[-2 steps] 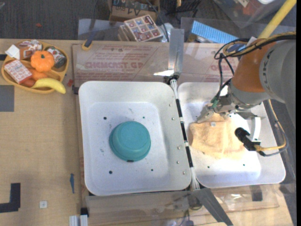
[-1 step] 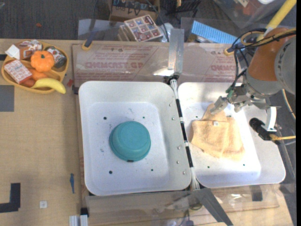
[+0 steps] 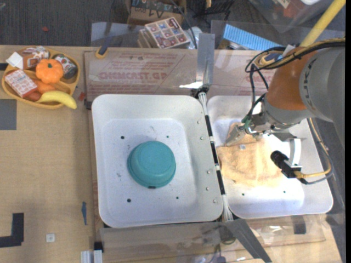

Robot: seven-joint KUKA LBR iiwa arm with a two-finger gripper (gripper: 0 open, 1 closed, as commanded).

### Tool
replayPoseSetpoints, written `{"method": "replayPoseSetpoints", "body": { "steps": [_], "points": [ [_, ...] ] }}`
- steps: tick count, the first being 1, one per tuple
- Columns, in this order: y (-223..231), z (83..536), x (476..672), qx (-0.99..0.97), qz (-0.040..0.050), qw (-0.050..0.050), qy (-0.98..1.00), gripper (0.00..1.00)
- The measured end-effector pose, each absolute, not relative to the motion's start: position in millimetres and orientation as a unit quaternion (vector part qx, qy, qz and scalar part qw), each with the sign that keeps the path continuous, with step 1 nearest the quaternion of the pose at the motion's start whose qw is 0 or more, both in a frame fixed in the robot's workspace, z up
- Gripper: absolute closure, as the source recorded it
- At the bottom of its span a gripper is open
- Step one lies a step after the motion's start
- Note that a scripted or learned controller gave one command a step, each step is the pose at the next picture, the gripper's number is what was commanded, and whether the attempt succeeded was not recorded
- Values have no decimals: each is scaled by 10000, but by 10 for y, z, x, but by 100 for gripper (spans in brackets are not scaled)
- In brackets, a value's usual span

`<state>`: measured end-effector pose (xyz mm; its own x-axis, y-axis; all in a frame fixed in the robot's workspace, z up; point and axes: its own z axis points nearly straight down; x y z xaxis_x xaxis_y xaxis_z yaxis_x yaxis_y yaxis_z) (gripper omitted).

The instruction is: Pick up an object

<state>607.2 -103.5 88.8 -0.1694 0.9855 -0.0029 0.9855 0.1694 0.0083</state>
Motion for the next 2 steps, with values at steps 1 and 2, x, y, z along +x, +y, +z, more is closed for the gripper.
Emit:
{"method": "replayPoseSetpoints", "body": {
  "steps": [1,2],
  "points": [
    [-987,884,6416,6062,16,41,7953,0],
    [-993,1010,6434,6061,28,75,7953,100]
  ]
}}
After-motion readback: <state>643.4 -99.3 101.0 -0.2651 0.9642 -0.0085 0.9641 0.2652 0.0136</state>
